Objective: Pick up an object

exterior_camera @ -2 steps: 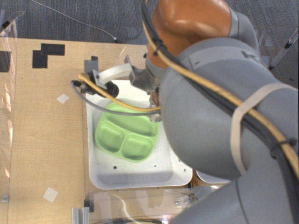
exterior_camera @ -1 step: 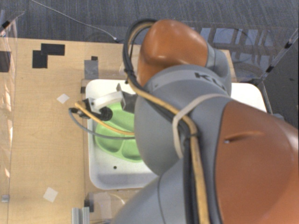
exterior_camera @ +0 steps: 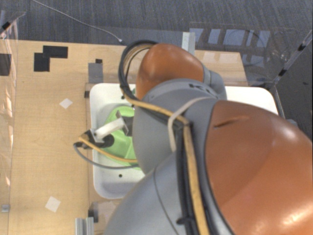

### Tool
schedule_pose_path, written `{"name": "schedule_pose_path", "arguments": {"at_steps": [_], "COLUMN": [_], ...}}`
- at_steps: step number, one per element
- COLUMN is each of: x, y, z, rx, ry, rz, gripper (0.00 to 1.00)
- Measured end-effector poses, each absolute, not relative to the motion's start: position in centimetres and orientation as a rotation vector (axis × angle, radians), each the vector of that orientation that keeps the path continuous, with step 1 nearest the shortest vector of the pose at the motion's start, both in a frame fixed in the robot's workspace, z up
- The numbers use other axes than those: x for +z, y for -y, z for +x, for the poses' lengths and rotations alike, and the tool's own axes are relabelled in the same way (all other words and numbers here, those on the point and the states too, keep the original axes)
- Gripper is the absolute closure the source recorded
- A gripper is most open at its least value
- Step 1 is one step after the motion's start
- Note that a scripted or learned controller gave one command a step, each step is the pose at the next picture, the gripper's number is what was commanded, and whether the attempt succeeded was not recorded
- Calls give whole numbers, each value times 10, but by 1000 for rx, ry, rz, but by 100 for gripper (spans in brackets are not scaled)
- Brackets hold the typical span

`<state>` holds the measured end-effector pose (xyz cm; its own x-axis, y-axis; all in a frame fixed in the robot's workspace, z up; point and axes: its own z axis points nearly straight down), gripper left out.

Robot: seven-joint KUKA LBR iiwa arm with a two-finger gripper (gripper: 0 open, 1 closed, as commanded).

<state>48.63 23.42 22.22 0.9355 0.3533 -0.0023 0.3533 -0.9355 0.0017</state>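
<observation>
The arm (exterior_camera: 220, 170), grey with its orange band, reaches in from the right and covers most of the 2 bins; of the right bin (exterior_camera: 259, 96) a strip of back rim and 1 rounded corner show past the wrist. The left bin (exterior_camera: 99, 180) shows its left wall, its back-left corner and part of its near wall; the rest lies under the arm.

A lime-green object (exterior_camera: 121, 150) lies in the left bin, about midway between the back and near walls; its left edge stops just short of the left wall, and its right side runs under the arm, so its full shape cannot be told. A strip of bare white bin floor lies between it and the near wall, and another between it and the back-left corner.

The gripper (exterior_camera: 125, 127) hangs low over the green object's upper part, mostly hidden beneath the wrist; whether it is spread or closed cannot be told, nor whether it touches the object.

Left of the bin the pale wooden desk (exterior_camera: 44, 146) is open, bearing a black L-shaped mark (exterior_camera: 49, 57) near its back edge and 2 small pale squares (exterior_camera: 65, 103), all well apart from the bin; grey carpet (exterior_camera: 146, 9) lies beyond the back edge.
</observation>
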Motion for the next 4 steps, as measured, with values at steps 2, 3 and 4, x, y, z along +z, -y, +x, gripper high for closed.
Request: {"name": "schedule_pose_path", "arguments": {"at_steps": [2, 3, 4], "x": [193, 194, 337], "y": [-220, -230, -235], "z": [485, 487, 488], "rx": [-9, 0, 11], "ry": [-934, -331, -711], "rz": [2998, 3126, 3063], "gripper": [100, 100, 100]}}
